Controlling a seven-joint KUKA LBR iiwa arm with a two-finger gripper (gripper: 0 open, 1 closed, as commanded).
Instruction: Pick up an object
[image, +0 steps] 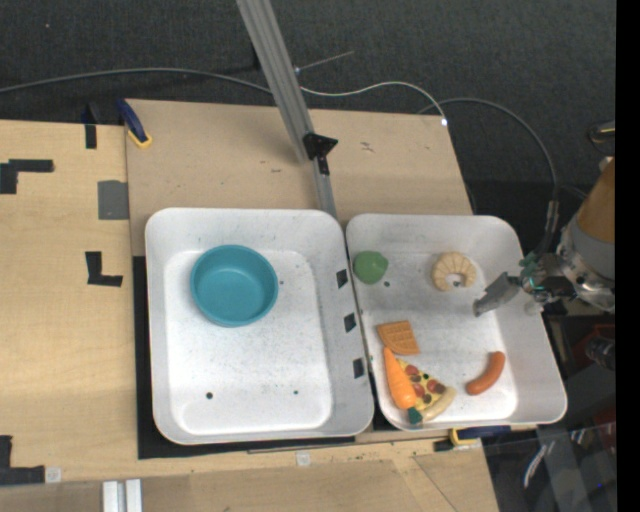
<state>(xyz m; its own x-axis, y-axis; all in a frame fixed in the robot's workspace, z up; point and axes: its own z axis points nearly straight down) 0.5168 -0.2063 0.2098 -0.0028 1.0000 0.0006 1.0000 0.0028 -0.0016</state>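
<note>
The right bin (500, 235) holds several toy foods: a green ball (370, 266), a beige ring-shaped pastry (455, 271), an orange cracker (398, 337), a carrot (400, 378), a pizza slice (434, 394) and a red sausage (484, 374). My gripper (495, 296) reaches in over the bin's right side, just right of and below the pastry and above the sausage. Nothing is visibly held in it.
A blue bowl (234, 285) sits in the upper part of the left bin (250, 400). A grey metal pole (290, 90) slants down to the gap between the bins' back edges. Cables run over the dark floor behind the bench.
</note>
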